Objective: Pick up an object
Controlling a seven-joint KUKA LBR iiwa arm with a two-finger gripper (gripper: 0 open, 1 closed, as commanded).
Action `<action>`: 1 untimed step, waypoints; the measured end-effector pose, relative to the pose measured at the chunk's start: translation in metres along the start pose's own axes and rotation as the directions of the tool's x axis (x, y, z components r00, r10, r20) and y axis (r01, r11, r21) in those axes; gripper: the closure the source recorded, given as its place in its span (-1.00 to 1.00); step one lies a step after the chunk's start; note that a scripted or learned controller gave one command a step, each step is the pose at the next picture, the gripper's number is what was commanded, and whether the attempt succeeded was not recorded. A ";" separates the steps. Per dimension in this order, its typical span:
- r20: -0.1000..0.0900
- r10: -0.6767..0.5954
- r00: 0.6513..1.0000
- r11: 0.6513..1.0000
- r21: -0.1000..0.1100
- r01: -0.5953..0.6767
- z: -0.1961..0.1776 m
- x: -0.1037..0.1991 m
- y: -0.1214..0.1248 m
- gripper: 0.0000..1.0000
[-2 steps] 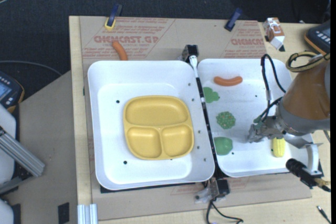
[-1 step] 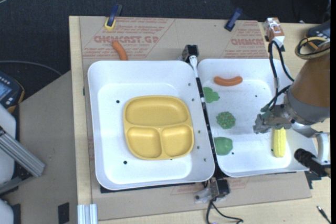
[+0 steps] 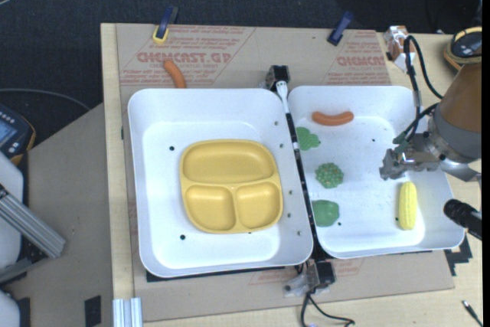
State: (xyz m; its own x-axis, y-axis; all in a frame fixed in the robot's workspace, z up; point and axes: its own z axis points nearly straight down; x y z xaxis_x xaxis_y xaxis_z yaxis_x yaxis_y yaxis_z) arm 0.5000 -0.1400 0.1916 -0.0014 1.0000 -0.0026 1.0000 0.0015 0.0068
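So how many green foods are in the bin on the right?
3, all along that bin's left side: a leafy piece at the top, a broccoli below it, and a smooth green piece lowest. The arm could hide more on the right.

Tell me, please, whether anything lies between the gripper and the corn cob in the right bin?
Nothing visible does. The gripper hangs just above and left of the corn cob, with bare bin floor between them; the broccoli lies further left.

pincer [image 3: 394, 165] over right bin [image 3: 367, 237], above corn [image 3: 407, 204] | yellow tray [image 3: 230, 185] in left bin [image 3: 153, 165]
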 end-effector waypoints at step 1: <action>0.000 0.000 1.000 1.000 0.001 0.000 -0.036 0.000 0.002 1.00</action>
State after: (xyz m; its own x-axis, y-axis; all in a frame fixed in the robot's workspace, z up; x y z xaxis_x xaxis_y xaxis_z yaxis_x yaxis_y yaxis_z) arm 0.5013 -0.1402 0.2271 -0.0016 1.0000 -0.0025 1.0000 0.0016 0.0062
